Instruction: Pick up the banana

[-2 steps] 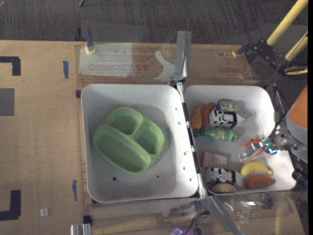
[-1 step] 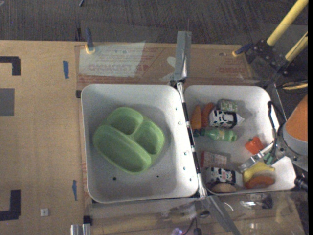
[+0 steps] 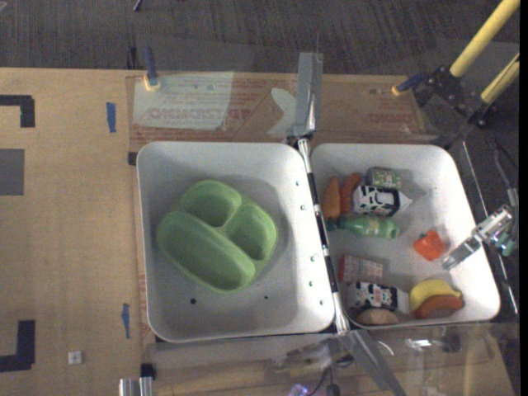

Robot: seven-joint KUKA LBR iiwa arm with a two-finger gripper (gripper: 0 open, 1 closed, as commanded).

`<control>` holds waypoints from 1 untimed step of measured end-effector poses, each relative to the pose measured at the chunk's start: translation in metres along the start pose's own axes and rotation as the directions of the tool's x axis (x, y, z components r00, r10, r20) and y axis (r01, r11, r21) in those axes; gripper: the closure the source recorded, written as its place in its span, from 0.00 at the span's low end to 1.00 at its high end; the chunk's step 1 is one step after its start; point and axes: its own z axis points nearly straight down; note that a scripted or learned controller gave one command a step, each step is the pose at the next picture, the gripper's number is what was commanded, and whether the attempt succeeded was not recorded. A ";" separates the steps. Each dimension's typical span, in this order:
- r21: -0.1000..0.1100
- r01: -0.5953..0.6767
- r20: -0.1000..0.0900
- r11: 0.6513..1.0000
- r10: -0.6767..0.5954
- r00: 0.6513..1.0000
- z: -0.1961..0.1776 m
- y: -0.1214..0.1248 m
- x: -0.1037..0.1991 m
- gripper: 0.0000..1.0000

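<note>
The yellow banana (image 3: pixel 432 290) lies in the front right corner of the right bin (image 3: pixel 470 190), with a red-brown sausage (image 3: pixel 438 306) pressed against its near side. My gripper (image 3: pixel 464 253) is low over the bin's right edge, up and to the right of the banana and apart from it. It is small and pale here. It sits just right of an orange-red toy (image 3: pixel 429 245), and nothing shows held in it.
The right bin also holds a carrot (image 3: pixel 332 198), two milk cartons (image 3: pixel 381 199), a green bottle (image 3: pixel 368 227), a can (image 3: pixel 384 176), a pink packet (image 3: pixel 361 268) and a bun (image 3: pixel 378 316). A green divided plate (image 3: pixel 218 234) fills the left bin (image 3: pixel 157 172). Yellow poles (image 3: pixel 488 25) stand at the back right.
</note>
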 end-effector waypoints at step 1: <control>0.002 -0.180 -0.002 0.984 0.180 0.984 0.038 0.014 0.022 0.00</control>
